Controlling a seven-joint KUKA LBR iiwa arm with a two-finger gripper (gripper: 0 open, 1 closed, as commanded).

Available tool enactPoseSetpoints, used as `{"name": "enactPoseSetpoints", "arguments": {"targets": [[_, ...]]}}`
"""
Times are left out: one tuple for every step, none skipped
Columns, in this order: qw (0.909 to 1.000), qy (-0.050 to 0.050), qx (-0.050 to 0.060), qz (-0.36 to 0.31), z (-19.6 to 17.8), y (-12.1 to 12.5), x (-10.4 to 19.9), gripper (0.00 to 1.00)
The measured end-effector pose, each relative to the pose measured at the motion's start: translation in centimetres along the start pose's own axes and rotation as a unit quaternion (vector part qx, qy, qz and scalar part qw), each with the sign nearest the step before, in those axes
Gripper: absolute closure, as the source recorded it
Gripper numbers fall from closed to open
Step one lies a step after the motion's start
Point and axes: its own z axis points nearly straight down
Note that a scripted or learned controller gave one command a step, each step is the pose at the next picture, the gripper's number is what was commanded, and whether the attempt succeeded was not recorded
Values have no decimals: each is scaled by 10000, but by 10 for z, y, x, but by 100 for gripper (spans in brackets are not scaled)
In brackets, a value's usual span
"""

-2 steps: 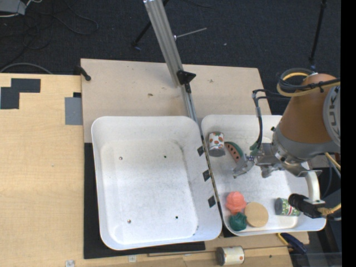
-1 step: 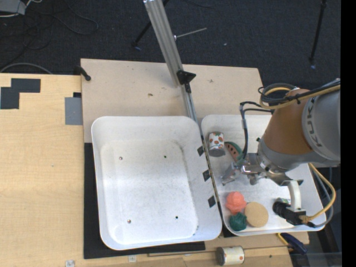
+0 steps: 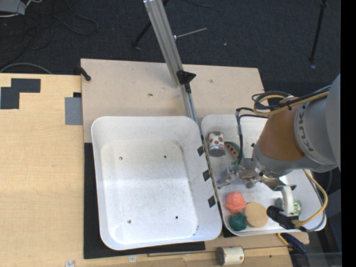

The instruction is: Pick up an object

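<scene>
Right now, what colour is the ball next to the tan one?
Dark green ball, seen in the camera view.

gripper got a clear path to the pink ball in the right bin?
Probably yes. The gripper hangs just above the pink ball, whose top is uncovered; the tan ball and green ball crowd its lower side.
</scene>
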Motion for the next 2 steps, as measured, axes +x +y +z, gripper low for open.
{"name": "enactPoseSetpoints", "arguments": {"targets": [[10000, 9, 19, 18, -8, 0, -1, 100], [10000, -8, -23, -15, -67, 1, -3, 100]]}}
